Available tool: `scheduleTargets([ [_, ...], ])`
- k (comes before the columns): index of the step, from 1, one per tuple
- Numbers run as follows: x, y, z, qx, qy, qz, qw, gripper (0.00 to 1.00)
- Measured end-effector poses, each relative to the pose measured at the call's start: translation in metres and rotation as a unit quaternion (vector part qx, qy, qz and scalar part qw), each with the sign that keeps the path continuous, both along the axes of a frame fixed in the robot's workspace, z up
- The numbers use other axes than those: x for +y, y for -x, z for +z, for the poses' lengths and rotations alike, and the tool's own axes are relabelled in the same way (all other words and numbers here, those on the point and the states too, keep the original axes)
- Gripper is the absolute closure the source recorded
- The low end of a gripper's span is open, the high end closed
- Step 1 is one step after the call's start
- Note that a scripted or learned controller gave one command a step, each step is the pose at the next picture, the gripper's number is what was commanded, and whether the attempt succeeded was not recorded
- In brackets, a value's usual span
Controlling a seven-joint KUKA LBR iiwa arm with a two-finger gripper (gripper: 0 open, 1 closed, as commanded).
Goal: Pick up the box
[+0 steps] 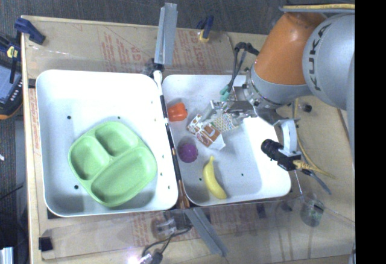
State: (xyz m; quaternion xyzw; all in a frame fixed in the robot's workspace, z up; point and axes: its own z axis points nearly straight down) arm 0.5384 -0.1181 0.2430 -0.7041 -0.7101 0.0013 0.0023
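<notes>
The box (206,131), a small white carton with orange and brown print, lies tilted in the middle of the right bin (265,181). My gripper (222,114) hangs just above and to the right of it, its metal tips close to the box's upper right corner. The grey arm with its orange band (289,52) reaches in from the right and hides the bin's far right corner.
In the right bin an orange fruit (177,111) sits by the left wall, a purple plum (187,151) below it, and a banana (212,178) near the front. The left bin (60,91) holds a green divided plate (112,163).
</notes>
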Motion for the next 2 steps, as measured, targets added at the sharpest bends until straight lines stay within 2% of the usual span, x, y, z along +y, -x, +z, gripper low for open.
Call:
scheduleTargets([
  [1, -0.051, 0.012, 0.036, -0.001, 0.0020, -0.088, 0.9961, 0.00],
  [2, -0.082, -0.049, 0.003, -0.001, 0.0007, -0.017, 0.9999, 0.00],
])
